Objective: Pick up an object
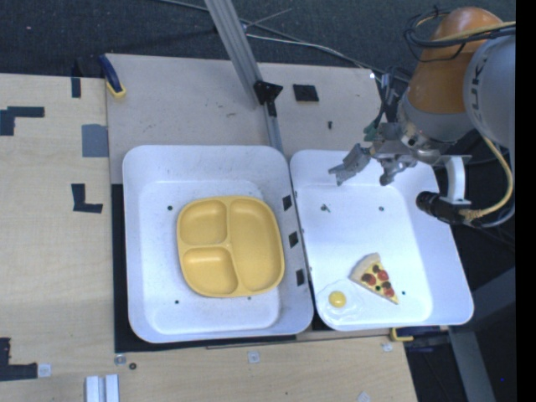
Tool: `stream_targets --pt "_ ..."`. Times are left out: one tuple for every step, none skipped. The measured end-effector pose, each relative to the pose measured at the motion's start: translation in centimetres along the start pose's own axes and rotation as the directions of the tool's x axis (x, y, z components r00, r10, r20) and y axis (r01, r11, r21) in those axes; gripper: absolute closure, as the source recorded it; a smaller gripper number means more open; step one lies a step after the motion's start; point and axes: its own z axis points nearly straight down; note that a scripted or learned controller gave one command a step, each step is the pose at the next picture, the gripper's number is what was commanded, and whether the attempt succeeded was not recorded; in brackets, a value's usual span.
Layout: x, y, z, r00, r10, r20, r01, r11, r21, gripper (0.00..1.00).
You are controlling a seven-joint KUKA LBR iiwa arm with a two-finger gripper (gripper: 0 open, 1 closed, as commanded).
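Desk (50,224): pale wood-grain top with dark tape marks along the left of the frame, and a beige board under the two bins.
Left bin (142,174): white and shallow, centre-left, and in it sits a yellow divided plate (229,246) with three compartments, lying flat.
Right bin (435,249): white, right of centre, touching the left bin along its inner edge.
Pizza slice (377,278): a toy wedge with red toppings, flat in the lower part of the right bin.
Fried egg (337,300): small toy, yellow yolk, just beside the pizza slice at lower left.
Gripper (368,172): over the right bin's upper edge, well apart from both toys.
Jaws: spread open, nothing between them.
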Motion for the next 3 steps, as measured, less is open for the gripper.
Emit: stream_targets --pt "-0.6 0.4 4.7 1.000 0.000 0.001 0.000 1.000 0.000 0.00" --pt "-0.3 -0.3 9.3 1.000 -0.001 0.000 0.001 1.000 0.001 0.00" --pt "-0.2 -0.2 8.0 1.000 -0.002 -0.001 0.002 1.000 -0.002 1.00"
